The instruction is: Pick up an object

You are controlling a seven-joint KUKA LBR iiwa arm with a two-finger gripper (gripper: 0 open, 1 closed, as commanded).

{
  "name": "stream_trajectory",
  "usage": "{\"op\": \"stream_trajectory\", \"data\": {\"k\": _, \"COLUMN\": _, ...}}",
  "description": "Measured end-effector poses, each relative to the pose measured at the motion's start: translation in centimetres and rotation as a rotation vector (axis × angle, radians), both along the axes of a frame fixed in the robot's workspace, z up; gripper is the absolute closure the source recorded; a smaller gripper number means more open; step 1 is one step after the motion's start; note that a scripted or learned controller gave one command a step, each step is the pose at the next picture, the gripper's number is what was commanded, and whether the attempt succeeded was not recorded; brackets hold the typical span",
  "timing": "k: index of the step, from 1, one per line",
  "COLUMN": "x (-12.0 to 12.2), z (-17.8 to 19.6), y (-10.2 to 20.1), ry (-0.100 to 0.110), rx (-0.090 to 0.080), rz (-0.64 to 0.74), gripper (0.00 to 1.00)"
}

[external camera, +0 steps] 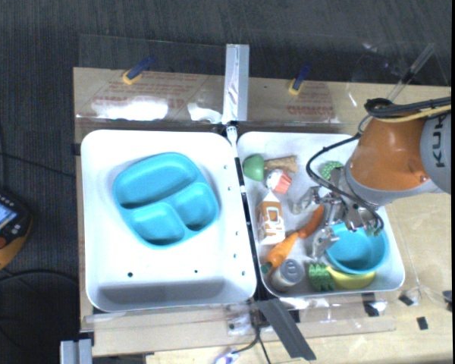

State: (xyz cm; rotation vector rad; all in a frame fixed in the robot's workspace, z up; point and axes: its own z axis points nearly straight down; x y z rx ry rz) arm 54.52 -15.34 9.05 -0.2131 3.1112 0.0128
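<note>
Two white bins: the left bin holds a blue divided tray; the right bin holds assorted clutter. The claw hangs just right of an orange carrot, above a blue bowl. Claw opening cannot be determined.

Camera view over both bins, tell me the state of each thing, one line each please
Blue divided tray: right way up in the left bin.
Blue bowl: upright, nested in a yellow bowl.
Orange carrot: lying flat.
Green ball: resting in the right bin's far corner.
Gripper: low over the clutter.

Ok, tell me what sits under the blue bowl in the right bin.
The blue bowl rests on a yellow dish, whose rim shows along its lower edge. The rest of that dish is covered by the bowl.
</note>
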Motion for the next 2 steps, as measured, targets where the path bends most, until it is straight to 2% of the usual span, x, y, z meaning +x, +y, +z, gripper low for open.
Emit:
{"op": "stream_trajectory", "data": {"k": 1, "x": 0.12, "z": 0.83, "y": 0.01, "ry": 0.002, "rx": -0.001, "rz": 0.001, "gripper": 1.00}}
{"op": "stream_trajectory", "data": {"k": 2, "x": 0.20, "z": 0.83, "y": 0.30, "ry": 0.001, "rx": 0.003, "rz": 0.003, "gripper": 0.00}}
